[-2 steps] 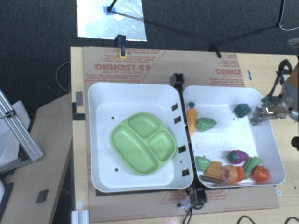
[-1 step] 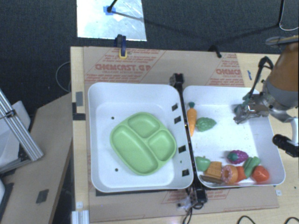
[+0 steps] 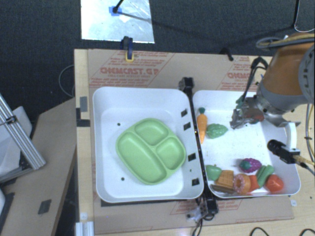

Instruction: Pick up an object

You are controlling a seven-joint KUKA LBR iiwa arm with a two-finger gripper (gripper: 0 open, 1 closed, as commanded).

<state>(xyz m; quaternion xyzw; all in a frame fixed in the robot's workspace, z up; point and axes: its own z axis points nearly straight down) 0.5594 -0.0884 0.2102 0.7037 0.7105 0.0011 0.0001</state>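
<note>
While the grey arm with its orange band point(image 3: 290, 75) reaches in from the right, the end effector point(image 3: 242, 118) hangs over the upper part of the right bin point(image 3: 224, 98); whether it is apart or together I cannot tell. Just to its left a green leafy toy point(image 3: 216, 130) lies on the bin floor beside an orange carrot point(image 3: 202, 122), which rests against the divider between the bins. Along the near edge of that bin sits a cluster of toy foods: a purple piece point(image 3: 250, 164), a doughnut point(image 3: 241, 183), a brown block point(image 3: 225, 180), a red tomato point(image 3: 274, 183) and green pieces. The left bin point(image 3: 106, 132) holds a pale green divided plate point(image 3: 150, 150). Both bins stand on a brown sheet point(image 3: 162, 70) covering the table, printed in red with what reads as "CHEMCAST GP". Behind it, dark carpet point(image 3: 39, 28) bears a shiny square panel point(image 3: 116, 14), and metal framing point(image 3: 22, 136) stands at left
</note>
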